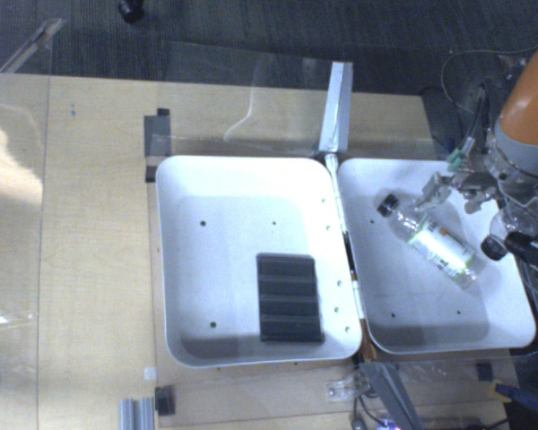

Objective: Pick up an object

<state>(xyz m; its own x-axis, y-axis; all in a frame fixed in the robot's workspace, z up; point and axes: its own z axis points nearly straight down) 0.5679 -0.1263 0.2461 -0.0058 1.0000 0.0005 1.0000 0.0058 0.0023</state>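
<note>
A: Where does the bottle (428,238) lie?

B: In the right bin (511,330), on its side, slanting from the upper left down to the lower right. It is clear, with a dark cap toward the upper left and a pale label with a bit of green along its body.

A: And the gripper (471,195)?

B: It hangs over the right bin's upper right part, just beside the bottle's upper side. The arm (529,115) comes in from the right, its orange band at the frame's edge. How wide the gripper stands cannot be told; the metal parts there blur together. Nothing can be seen held in it.

A: What is in the left bin (188,240)?

B: One dark ribbed block (288,298), lying flat near the lower middle, well apart from the bottle.

A: And under it all?

B: A pale wooden bench (90,240), with a dark floor beyond its far edge.
</note>
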